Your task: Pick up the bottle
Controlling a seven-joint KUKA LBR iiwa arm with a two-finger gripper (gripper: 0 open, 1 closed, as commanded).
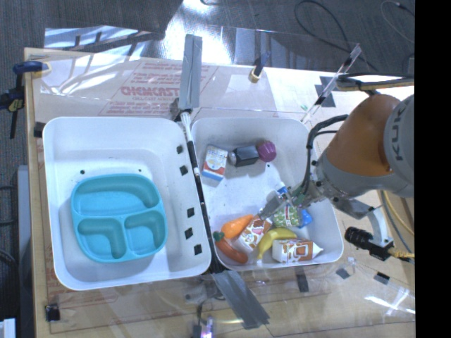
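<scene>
The bottle [248,154] lies on its side at the back of the right bin [232,196]. It has a dark body and a magenta cap pointing right. My gripper [280,205] is down in the same bin, nearer the front right, well apart from the bottle. It hovers over a cluster of items, right at a blue and green packet [297,217]. The orange band of the arm [358,146] rises behind it to the right.
A small white and blue carton [214,165] lies just left of the bottle. A carrot [236,227], a banana [273,237] and small cartons [292,251] crowd the front of the right bin. The left bin holds a blue divided tray [118,215].
</scene>
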